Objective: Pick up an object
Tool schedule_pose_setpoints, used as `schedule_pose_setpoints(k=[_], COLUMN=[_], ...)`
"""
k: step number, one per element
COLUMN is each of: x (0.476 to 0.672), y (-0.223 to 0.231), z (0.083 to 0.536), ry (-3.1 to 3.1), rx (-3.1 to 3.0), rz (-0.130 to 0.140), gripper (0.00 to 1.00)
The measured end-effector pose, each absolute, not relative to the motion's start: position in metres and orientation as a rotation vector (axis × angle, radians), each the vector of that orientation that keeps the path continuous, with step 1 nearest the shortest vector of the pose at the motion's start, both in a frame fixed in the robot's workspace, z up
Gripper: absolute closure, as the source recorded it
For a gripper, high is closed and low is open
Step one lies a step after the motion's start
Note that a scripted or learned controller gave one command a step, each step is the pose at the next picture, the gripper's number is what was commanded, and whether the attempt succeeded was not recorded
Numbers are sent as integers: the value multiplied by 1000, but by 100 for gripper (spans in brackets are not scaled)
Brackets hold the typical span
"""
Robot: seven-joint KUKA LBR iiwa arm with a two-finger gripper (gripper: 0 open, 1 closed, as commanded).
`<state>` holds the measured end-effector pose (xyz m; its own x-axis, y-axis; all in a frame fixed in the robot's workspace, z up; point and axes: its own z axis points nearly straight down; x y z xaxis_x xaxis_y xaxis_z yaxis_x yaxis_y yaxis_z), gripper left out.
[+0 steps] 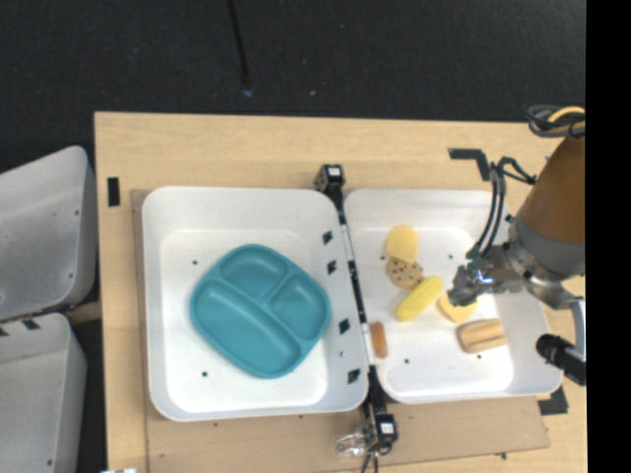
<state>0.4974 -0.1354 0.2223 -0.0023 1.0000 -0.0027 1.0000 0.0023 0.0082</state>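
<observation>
The right bin (pixel 434 382) holds several toy foods: a yellow piece (pixel 401 240) near the back, a brown cookie (pixel 403 272) just in front of it, a yellow banana-like piece (pixel 419 299), a pale yellow piece (pixel 455 309), a tan bread roll (pixel 481 336) and a small orange sausage (pixel 379 339) by the left wall. My gripper (pixel 466 289) reaches in from the right and sits low over the pale yellow piece, partly covering it. Nothing shows clearly between its tips.
The left bin (pixel 168 382) carries a teal compartment plate (pixel 258 309). A divider with black clips (pixel 347 274) runs between the bins. The arm's grey and orange body (pixel 557 210) overhangs the right bin's right side. Cables (pixel 493 180) arch above the wrist.
</observation>
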Motion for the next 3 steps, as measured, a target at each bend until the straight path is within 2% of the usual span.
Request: schedule_pose_setpoints(k=[1, 3], x=[504, 539], y=[-90, 5], z=[222, 214], ry=[2227, 2229], rx=[2213, 2213], rz=[3, 3], gripper=[100, 100])
